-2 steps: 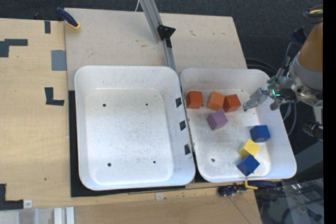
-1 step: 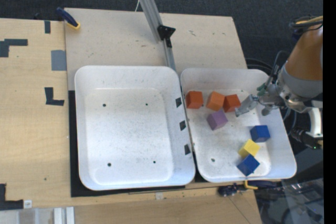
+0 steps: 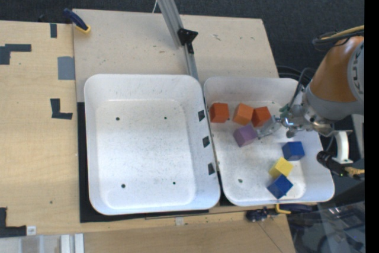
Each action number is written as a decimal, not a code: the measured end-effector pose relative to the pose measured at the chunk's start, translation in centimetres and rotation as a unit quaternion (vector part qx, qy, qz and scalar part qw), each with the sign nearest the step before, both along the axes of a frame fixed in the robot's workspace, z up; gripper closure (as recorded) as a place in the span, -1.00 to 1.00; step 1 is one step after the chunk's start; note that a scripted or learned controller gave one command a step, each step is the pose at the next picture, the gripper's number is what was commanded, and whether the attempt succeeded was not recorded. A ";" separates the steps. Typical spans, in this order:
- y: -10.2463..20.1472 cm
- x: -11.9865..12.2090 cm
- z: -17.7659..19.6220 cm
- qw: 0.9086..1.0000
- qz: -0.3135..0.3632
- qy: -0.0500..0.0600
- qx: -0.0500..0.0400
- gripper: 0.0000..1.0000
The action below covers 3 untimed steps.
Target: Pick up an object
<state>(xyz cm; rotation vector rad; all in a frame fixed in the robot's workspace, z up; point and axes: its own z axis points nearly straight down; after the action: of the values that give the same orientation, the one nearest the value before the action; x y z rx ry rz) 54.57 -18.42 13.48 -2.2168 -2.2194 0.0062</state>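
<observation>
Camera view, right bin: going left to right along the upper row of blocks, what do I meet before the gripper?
Orange-red block → lighter orange block → red block → gripper. The purple block sits below that row.

I see two bins side by side on the counter [image 3: 148, 44]. The left bin [image 3: 145, 142] sits touching the right bin [image 3: 314, 189]. All the blocks lie in the right bin. Three blocks [image 3: 243, 114] sit in a row near its far side. Another block [image 3: 244, 135] lies just in front of that row. Three more blocks [image 3: 282, 167] lie toward the near right corner. The end effector [image 3: 278, 121] is over the right bin, just beside the row.
</observation>
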 end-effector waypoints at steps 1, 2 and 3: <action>0.1 -0.1 -4.5 1.000 0.000 -0.001 -0.001 -1.00; 0.1 0.0 -3.4 1.000 0.000 -0.001 0.000 1.00; 0.5 0.2 0.6 1.000 0.000 -0.002 0.000 1.00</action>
<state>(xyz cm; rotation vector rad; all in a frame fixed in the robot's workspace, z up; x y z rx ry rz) 54.75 -17.89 14.11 -2.2195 -2.2220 0.0011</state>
